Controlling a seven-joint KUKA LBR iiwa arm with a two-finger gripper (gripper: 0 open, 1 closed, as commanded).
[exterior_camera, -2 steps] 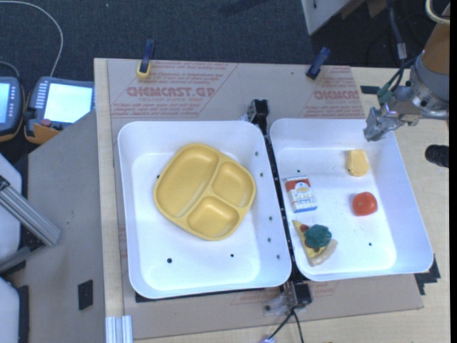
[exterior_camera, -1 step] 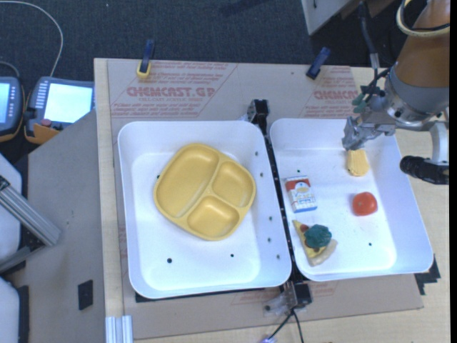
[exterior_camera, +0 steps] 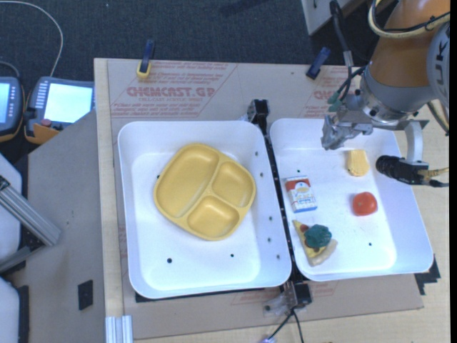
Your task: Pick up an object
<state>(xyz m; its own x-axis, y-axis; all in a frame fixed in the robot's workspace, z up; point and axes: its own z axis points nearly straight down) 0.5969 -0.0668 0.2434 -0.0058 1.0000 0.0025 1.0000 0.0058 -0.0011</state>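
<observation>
A yellow divided tray lies in the left bin, both bins sit on a printed cardboard sheet covering the counter — yellow clamp at the sheet's far edge — screens at far left.

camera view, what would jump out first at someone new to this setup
A big yellow divided plate lies in the left bin. The right bin holds small toys: a red tomato, a small carton, a yellow chunk and a broccoli piece. The gripper hangs over that bin's far end.
</observation>
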